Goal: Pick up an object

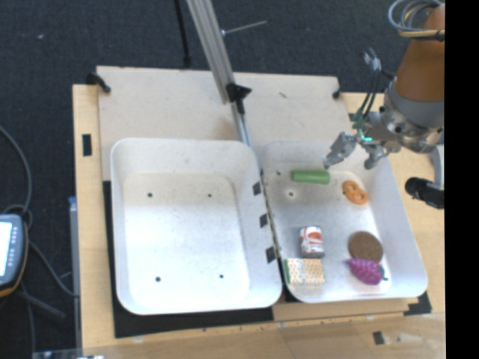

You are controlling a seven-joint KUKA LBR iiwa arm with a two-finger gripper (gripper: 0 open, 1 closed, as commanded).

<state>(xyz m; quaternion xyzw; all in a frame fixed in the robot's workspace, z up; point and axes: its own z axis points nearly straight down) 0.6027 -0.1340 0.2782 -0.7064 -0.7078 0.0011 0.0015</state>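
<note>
Two-finger gripper point(353, 155): fingers spread, gripping nothing, hovering just beside slim green cylinder point(310, 176) lying in right white bin point(400, 223).

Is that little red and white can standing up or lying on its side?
Lying on its side, it seems: the can shows its long printed wall in the right bin, though it is small in view.

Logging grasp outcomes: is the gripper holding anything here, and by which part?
Nothing is held. The gripper hangs open above the right bin, just right of the green cylinder, with nothing between its fingers.
</note>
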